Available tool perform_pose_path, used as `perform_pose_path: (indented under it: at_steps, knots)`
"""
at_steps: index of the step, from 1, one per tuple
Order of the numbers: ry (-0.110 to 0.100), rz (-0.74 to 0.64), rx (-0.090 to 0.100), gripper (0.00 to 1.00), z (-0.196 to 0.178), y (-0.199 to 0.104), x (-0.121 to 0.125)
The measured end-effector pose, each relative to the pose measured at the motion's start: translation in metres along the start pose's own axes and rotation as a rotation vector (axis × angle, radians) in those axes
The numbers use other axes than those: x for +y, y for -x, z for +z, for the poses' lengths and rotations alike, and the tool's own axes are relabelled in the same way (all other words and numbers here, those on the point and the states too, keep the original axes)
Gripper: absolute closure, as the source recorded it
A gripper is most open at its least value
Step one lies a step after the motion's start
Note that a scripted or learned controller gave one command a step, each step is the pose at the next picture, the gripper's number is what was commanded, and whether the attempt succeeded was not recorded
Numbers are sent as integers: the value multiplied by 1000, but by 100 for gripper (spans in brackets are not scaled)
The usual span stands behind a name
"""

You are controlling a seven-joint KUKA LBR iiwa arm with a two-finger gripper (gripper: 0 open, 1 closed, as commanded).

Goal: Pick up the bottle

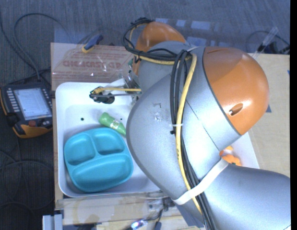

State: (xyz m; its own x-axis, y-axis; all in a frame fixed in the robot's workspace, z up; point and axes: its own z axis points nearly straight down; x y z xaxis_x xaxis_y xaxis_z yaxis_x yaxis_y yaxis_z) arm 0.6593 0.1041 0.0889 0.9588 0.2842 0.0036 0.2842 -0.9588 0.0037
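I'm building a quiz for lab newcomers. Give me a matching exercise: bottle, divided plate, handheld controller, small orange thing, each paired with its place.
1 bottle
2 plate
3 controller
4 orange thing

A floor, left of the bench
B near end of the left bin
C against the arm's right side in the view
D left bin, just beyond the plate

Pairs: 1-D, 2-B, 3-A, 4-C

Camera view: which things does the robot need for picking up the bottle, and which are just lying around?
For the job:
- green bottle, in the left white bin

Just lying about:
- blue divided plate, same bin
- small orange thing, mostly hidden by the arm
- control pendant on the floor
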Motion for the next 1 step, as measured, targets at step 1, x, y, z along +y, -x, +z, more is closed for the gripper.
perform_pose_path:
  at_steps: [1]
  knots:
    - [5,-105,8,100,-2,28,-10]
